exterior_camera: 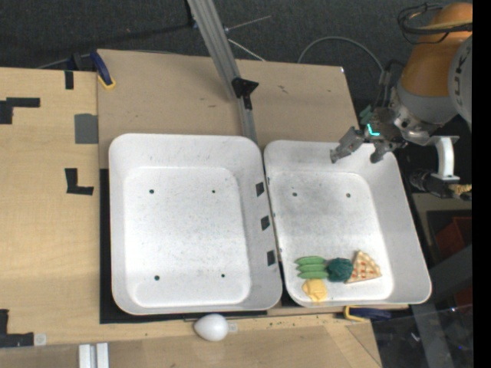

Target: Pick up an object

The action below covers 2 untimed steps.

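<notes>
A white egg-shaped thing (211, 327) is lying on the bench outside the bins, at the near edge. Just beyond, toys are sitting clustered in the right bin's (399, 205) near corner: a yellow piece (315, 288), green pea pods (311, 265), a dark green lump (339, 267) and a pizza-like wedge (364, 267), all touching or nearly so. My gripper (359, 151) is hanging well apart from them over the far rim, fingers spread open, gripping nothing. The left bin (184, 148) is lying beside.
</notes>
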Each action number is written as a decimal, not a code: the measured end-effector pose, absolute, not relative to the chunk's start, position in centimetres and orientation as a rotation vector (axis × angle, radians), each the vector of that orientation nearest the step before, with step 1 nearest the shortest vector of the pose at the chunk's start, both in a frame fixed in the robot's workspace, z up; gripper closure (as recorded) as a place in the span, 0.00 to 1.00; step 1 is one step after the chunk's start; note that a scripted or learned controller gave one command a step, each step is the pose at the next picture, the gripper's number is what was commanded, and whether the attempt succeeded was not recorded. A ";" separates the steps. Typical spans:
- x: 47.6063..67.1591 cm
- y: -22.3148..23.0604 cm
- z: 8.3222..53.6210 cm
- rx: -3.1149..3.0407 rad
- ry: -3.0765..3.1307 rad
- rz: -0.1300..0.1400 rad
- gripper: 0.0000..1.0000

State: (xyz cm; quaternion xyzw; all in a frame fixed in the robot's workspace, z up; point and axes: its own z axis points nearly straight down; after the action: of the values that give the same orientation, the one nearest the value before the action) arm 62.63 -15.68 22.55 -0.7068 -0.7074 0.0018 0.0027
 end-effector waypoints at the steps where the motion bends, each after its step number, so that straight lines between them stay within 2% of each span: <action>1: 62.7 -15.7 22.8 -2.218 -2.224 0.002 0.00; 2: 62.7 -15.4 18.5 -2.216 -2.221 0.007 0.00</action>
State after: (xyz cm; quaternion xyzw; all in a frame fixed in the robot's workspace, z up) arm 62.72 -15.38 18.49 -0.7063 -0.7079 0.0021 0.0020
